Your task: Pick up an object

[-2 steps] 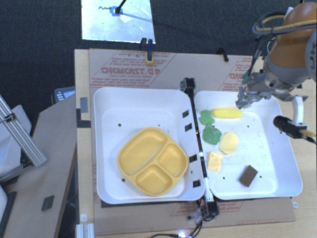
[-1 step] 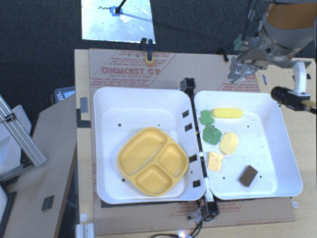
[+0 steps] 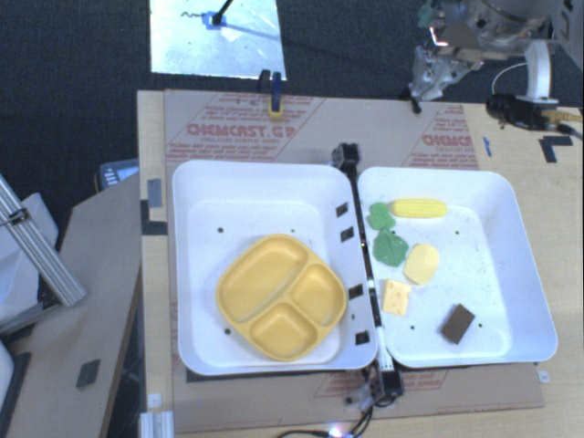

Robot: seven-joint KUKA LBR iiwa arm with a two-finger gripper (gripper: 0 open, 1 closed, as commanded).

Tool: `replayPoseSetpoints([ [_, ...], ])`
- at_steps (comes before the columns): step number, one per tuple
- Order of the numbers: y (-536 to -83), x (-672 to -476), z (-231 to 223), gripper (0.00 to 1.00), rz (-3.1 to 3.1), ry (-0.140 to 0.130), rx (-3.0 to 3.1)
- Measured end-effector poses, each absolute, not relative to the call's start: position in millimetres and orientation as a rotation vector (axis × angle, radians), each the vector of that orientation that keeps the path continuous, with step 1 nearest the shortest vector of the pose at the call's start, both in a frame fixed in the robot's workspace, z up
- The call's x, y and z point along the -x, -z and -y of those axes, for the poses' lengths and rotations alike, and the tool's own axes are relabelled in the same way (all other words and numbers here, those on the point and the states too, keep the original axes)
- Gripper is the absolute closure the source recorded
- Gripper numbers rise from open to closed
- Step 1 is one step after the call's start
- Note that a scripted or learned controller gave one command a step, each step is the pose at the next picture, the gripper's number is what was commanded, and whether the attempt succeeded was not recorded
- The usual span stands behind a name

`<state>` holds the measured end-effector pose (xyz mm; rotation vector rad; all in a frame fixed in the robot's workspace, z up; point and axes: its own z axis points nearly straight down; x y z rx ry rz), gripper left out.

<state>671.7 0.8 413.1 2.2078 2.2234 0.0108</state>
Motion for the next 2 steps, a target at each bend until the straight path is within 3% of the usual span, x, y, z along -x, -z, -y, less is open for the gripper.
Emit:
replayPoseSetpoints([
  [1,-412,-511.4,-24,1.00,-2.234,0.001,-2.217],
  [2,-339,-563.5,-101,1.00,-2.236,0.002,-2.211],
])
